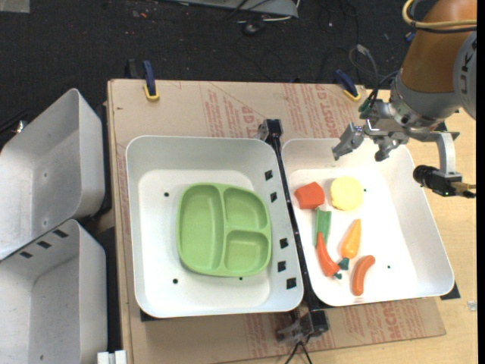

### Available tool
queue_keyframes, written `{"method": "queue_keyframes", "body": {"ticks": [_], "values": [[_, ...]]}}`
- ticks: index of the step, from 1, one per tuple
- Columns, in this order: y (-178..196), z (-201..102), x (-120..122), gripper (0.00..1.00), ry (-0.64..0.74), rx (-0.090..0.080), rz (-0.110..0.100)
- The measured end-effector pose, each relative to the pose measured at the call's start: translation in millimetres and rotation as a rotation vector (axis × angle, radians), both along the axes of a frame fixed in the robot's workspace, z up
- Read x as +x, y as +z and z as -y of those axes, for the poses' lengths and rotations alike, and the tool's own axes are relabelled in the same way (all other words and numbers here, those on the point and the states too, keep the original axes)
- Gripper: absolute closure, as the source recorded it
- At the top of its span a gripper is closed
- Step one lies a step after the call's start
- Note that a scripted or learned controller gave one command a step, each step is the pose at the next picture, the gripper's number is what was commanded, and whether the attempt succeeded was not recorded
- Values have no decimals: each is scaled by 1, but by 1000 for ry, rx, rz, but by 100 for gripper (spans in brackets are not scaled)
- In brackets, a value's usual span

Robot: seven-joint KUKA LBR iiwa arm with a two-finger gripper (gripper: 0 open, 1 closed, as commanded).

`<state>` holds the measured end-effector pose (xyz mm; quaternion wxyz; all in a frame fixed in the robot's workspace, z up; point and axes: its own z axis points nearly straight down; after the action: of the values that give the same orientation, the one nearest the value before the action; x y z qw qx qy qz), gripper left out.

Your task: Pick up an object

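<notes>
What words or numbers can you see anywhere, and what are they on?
Red print runs along the edges of the brown board under the white bins, some upside down; it is too blurred to read for sure.
A few dark letters sit on the arm, cut off at the edge, unreadable.

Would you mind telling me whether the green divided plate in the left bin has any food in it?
Empty. The green divided plate shows bare green in all three compartments; the toy foods lie in the right bin.

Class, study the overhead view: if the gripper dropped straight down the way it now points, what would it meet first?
Probably the bare floor of the right bin near its back wall; the gripper hangs behind the yellow round piece, though depth is uncertain.
</notes>
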<state>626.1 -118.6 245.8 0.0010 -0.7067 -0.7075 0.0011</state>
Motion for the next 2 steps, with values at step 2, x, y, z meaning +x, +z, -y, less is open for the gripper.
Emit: {"method": "queue_keyframes", "body": {"ticks": [2], "values": [[-102,-18,-4,0,-1,0,-1]]}}
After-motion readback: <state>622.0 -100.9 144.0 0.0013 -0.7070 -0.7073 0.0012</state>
